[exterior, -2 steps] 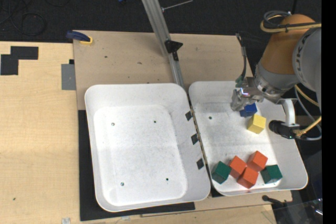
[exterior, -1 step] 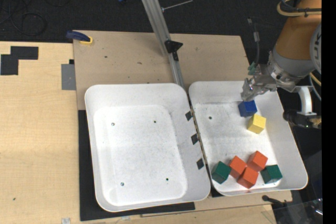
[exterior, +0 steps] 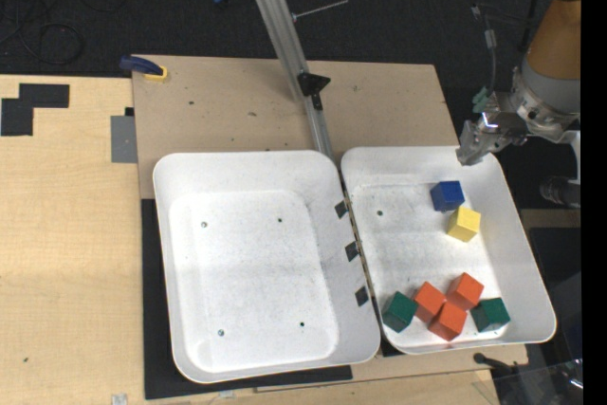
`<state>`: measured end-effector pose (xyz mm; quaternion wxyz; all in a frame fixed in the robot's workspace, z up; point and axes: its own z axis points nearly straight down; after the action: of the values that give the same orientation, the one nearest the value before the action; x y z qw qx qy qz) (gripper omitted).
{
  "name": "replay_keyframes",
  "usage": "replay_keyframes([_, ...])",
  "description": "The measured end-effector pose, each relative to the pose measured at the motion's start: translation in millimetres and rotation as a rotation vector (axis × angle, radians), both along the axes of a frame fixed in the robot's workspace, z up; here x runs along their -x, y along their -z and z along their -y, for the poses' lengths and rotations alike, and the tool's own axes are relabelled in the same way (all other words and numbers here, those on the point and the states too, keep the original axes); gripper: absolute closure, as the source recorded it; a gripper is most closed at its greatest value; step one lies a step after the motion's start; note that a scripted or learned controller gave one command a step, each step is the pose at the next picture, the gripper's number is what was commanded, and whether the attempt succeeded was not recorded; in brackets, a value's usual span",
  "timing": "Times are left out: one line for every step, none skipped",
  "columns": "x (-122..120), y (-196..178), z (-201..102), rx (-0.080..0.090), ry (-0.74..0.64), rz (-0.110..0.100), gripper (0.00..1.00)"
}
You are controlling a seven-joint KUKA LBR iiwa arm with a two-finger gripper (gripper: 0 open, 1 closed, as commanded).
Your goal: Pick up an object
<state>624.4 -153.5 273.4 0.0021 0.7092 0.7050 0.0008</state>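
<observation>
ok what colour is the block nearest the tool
Blue: the block in the right bin, seen in the camera view.

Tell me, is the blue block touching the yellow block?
Apart. In the camera view, a strip of white bin floor shows between the small blue cube and the small yellow cube.

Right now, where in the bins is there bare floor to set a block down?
The left bin offers bare floor from wall to wall. In the right bin, the stretch between the divider and the blue block and yellow block is free. Its near end is crowded with red and green blocks.
</observation>
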Motion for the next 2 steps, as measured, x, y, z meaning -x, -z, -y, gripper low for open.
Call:
replay_keyframes([-1,-4,-1,-0.001,-0.006,-0.005,1.00])
replay_keyframes([2,-4,-53,-0.004,-0.010,-0.007,1.00])
